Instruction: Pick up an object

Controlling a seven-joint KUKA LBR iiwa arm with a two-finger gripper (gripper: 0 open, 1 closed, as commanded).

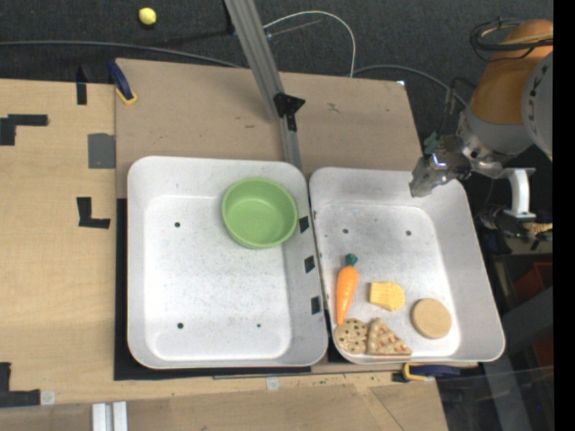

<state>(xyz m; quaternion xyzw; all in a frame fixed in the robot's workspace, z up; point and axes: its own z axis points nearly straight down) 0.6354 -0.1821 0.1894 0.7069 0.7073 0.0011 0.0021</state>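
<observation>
One fixed camera looks down at a slant from above my bench (54, 241), far enough back to take in both white bins: the left bin (153, 268) and the right bin (467, 268), side by side. Dark floor (404, 16) runs along the top of its view. My arm (508, 97) enters from its right edge.
</observation>
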